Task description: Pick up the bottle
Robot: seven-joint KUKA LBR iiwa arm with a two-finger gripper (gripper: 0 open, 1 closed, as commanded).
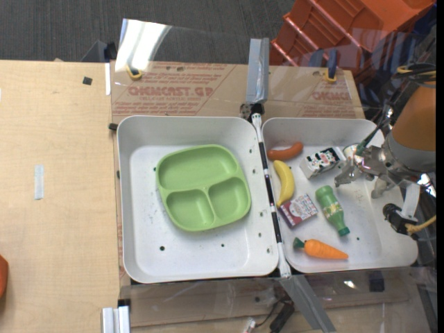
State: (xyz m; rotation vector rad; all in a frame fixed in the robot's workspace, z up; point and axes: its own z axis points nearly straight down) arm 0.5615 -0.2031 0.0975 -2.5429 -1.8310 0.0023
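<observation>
Bottle [332, 210] in green lies on its side on the floor of the right-hand bin [388, 254], its cap end pointing toward that bin's near right corner. Taking the bottle as the landmark: a small red carton [299, 209] lies just beside it on the left, a banana [283, 182] lies beyond the carton, close to the wall shared with the other bin, and a reddish sausage-shaped item [286, 150] lies above the banana, toward the far rim. A small black-and-white carton [322, 161] lies just beyond the bottle, toward the far wall; its print is too small to read. A carrot [320, 249] lies nearer the camera than the bottle, close to the near rim. The hand [363, 166] sits to the right of the bottle and a little farther back, apart from it, with nothing visibly between its metal parts; whether those parts are spread or pressed together I cannot tell, since they blur into the wrist hardware and cables. The arm [416, 127] behind it is cut off by the picture's edge. Well to the left of the bottle, the other bin [132, 207] holds a green divided plate [202, 186].
</observation>
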